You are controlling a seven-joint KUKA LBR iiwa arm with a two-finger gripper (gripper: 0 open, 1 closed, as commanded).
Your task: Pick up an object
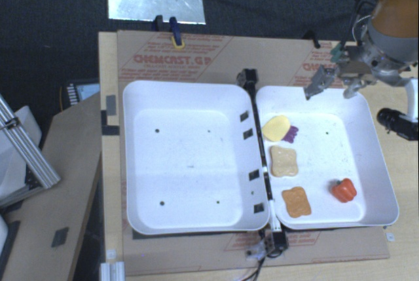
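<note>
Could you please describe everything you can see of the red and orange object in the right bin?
The small red and orange rounded object looks like a toy pepper or tomato in glossy plastic, red on the body with an orange patch towards its lower right. It lies alone on the floor of the right shallow white bin, near the front right corner and close to the right wall. Nothing touches it; the orange toast-shaped piece lies apart to its left.

The cardboard sheet [196, 54] under the bins bears red lettering "CHEMCAST GP".
</note>
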